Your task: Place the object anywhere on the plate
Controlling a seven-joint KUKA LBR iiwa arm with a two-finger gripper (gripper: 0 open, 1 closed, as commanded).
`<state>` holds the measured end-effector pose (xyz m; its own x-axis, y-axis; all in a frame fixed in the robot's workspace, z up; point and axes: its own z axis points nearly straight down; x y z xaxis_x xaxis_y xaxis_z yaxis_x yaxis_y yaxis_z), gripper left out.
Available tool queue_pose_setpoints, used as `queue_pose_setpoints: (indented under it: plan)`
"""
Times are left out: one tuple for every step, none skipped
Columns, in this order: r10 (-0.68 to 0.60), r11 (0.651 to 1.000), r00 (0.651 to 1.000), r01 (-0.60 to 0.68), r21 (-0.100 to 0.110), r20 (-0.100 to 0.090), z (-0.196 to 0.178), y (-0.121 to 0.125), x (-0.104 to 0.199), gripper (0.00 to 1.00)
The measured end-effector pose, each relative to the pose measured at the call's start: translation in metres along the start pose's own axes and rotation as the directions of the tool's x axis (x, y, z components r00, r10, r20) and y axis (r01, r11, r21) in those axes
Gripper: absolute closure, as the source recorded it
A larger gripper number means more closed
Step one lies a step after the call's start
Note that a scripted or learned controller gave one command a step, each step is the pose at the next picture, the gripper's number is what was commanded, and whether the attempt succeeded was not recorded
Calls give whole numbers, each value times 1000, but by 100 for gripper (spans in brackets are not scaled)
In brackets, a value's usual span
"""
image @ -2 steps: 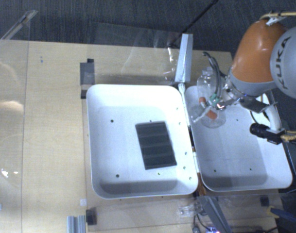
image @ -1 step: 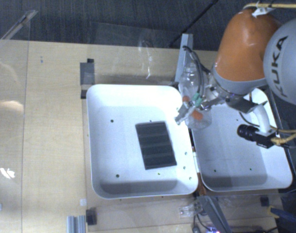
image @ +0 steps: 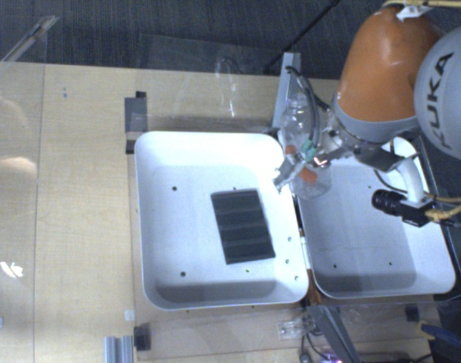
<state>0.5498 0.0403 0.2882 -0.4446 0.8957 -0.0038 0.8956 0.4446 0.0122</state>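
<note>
Gripper [image: 297, 169] over bins' shared rim, finger state unclear; dark plate [image: 243, 226] mid left bin [image: 158, 203].

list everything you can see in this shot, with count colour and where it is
bins: 2, white, shallow, side by side on the bench
dark plate: 1, black, ridged rectangle, flat on the floor of the left bin, a little right of its middle
small object: 1, clear with orange and green bits, too blurred to name, at the end effector above the wall between the bins; whether it is gripped cannot be told
bench: 1, light wood, under both bins
black brackets: 2 seen, at the left bin's far left corner and below its near left corner
arm: 1, grey with an orange band, reaching in from the right
end effector: 1, over the left bin's far right corner
</note>
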Motion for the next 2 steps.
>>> queue_pose_setpoints:
  plan:
    - [-5,1000,1000,5,-4,1,-11,2,0,100]
    - [-10,1000,1000,10,-9,3,-21,4,0,100]
